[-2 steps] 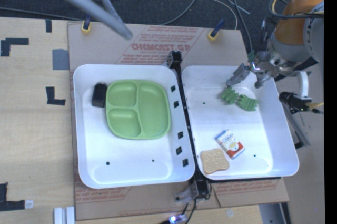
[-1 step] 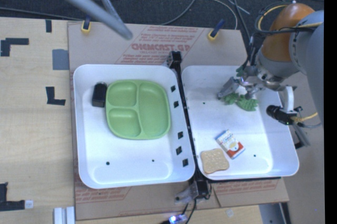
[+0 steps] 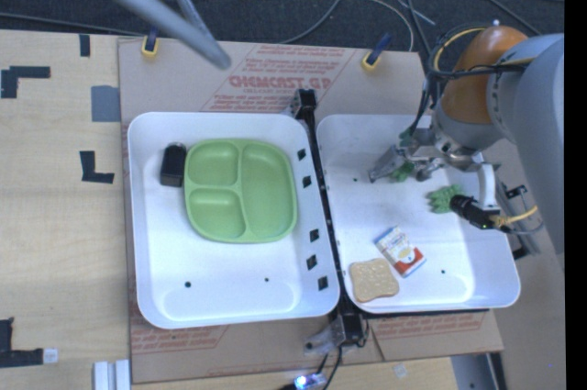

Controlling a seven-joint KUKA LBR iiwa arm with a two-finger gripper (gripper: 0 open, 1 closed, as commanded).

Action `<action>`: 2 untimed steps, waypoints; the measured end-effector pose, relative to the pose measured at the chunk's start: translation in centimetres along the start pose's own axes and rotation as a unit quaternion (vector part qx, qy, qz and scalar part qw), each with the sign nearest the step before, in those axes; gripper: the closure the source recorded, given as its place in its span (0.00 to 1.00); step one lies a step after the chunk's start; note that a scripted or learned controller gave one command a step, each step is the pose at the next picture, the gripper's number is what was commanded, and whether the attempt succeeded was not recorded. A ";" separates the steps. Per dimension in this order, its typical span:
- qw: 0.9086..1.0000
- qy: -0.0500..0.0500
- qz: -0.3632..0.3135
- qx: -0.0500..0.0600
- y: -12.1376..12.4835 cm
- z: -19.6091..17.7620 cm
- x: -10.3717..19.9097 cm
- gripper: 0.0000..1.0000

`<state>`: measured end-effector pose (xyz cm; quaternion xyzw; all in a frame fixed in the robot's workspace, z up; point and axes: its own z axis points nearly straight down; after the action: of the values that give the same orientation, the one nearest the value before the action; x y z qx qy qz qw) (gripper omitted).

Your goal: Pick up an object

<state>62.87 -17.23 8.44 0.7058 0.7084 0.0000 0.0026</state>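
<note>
Two shallow white bins are seen side by side on the table (image 3: 55, 195). In the left bin (image 3: 156, 287) a green three-compartment plate (image 3: 242, 191) is laid, with a small black block (image 3: 172, 165) touching its left rim. The arm (image 3: 514, 94) is reached in from the right over the right bin (image 3: 486, 283), and the tool (image 3: 396, 162) is held low near that bin's upper middle — whether it is spread or pressed together cannot be told, and nothing is seen between its tips. A small green object (image 3: 444, 199) is seen just right of the tool. Nearer the front, a small white, blue and red packet (image 3: 400, 250) is found beside a tan toast-like slice (image 3: 373, 280) — the two nearly touching.
</note>
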 end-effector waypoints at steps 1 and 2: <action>1.000 0.000 0.000 0.000 0.1 -1.2 0.0 1.00; 1.000 0.002 0.001 0.000 -0.1 -5.6 -0.2 1.00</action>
<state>62.75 -17.44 14.00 0.7068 0.7075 0.0010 0.0010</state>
